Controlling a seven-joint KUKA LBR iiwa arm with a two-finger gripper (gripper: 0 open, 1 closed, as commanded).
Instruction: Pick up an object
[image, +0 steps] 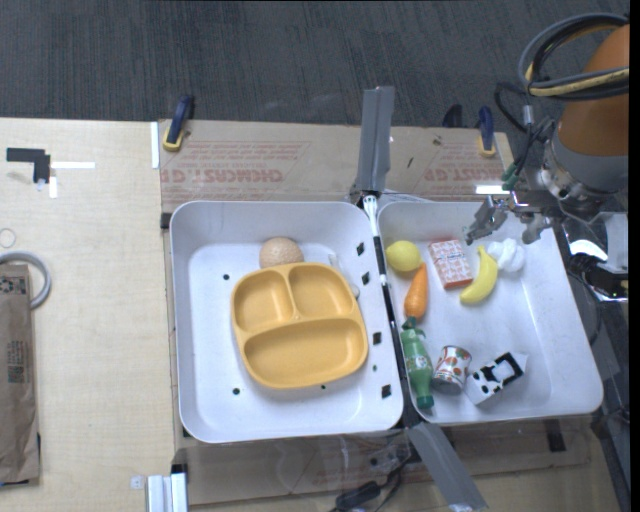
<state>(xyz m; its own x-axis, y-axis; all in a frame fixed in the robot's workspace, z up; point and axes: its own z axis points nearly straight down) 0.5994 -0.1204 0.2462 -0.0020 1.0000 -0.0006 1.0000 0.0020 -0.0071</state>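
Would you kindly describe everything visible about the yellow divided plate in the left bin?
The yellow plate is a rounded-square dish of matte, plastic-looking material with three hollows: two small ones at the far side and one wide one at the near side, split by raised ridges. It lies flat and slightly turned on the floor of the left bin, about in its middle. Nothing lies in its hollows. A beige ball sits right at its far rim.

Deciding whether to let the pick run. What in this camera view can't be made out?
- Gripper: small and blurred against the right bin's rim; finger state unreadable.
- White object beside the banana: part hidden by the banana, kind unclear.
- Round tan object: lower part hidden behind the yellow plate.
- Can and red box: labels too small to read.
- Arm: cut off by the right edge.
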